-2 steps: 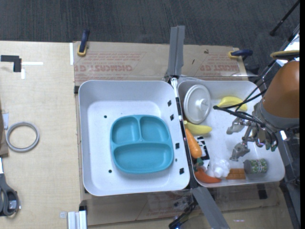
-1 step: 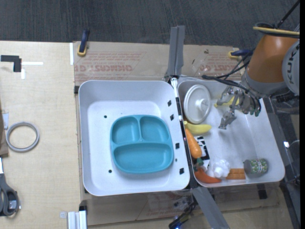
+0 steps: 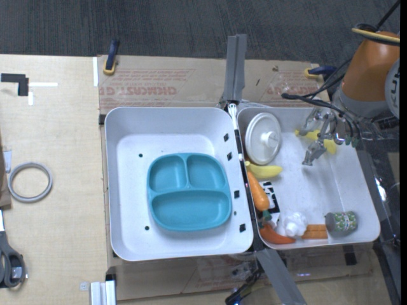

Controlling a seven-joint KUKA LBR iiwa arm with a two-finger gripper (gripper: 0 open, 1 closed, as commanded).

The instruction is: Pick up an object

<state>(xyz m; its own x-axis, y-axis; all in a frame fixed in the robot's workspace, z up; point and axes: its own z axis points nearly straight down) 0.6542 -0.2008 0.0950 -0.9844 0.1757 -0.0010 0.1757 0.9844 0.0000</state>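
Dark carpet runs behind your bench, and a pale wooden top [image 3: 51, 132] carries two shallow white bins side by side on brown cardboard. Your left bin [image 3: 121, 170] holds a teal divided plate [image 3: 189, 191] lying flat near its middle. Your right bin [image 3: 356, 189] holds the loose things: a round metal lid [image 3: 263, 138] at the far left corner, a yellow banana [image 3: 266, 169] just in front of it, an orange carrot [image 3: 257, 193] along the left wall, and along the near wall a red-orange pepper [image 3: 275, 235], a white crumpled piece [image 3: 293, 222], a small orange piece [image 3: 315, 232] and a green patterned can [image 3: 342, 222] on its side. Your gripper [image 3: 313, 152] hangs over the far part of the right bin, its metal fingers pointing down, with something yellow [image 3: 329, 145] beside them; you cannot tell how the jaws stand, nor whether that yellow thing is gripped. Off to the left, a grey ring [image 3: 28, 182] lies on the wood.
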